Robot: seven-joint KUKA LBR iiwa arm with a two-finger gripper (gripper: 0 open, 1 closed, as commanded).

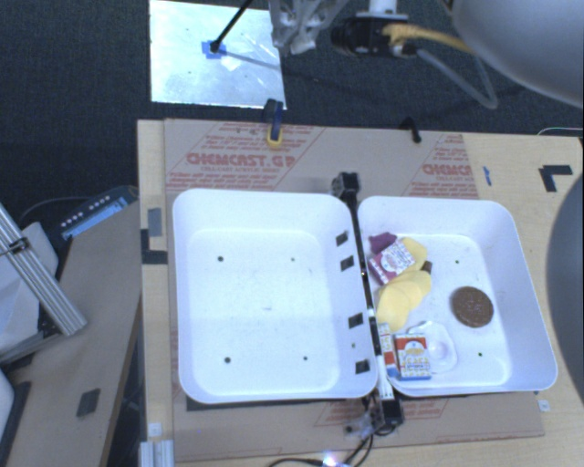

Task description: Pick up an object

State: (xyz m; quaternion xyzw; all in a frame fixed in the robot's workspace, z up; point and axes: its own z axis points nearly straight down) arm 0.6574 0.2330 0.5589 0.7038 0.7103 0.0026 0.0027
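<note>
I saw the gripper (297, 27) high above the counter (301, 155); I could not tell its state. The round brown disc (473, 306) lay in the right white plastic bin (520, 274), near yellow chips (403, 296) and a small red-and-white packet (412, 356).

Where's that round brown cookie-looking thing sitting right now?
The brown disc lies flat in the right-hand bin, toward its right side, just right of the yellow pieces and up and right from the small red-and-white packet.
</note>
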